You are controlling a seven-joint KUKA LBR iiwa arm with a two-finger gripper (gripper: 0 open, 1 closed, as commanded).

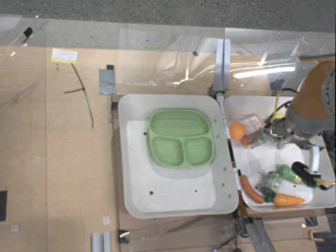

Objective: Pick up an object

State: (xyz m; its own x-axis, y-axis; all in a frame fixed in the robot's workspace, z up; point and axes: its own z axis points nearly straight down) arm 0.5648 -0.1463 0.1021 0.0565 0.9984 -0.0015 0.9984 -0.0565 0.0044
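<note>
1. Orange and round, a ball (237,130) lies in the upper left of the right bin (262,157), just beside a pale, pink-patterned packet (252,123). The jaws reach in close to both.
2. Whether the jaws are released or clenched cannot be told. The arm (315,101) is cut off at the frame's right edge.
3. Lower in the right bin lie a reddish sausage (251,189), a carrot (287,199), a small green-labelled bottle (273,181) and a green piece (287,171) that is hard to make out. The left bin (136,182) holds a green three-compartment plate (181,138).
</note>
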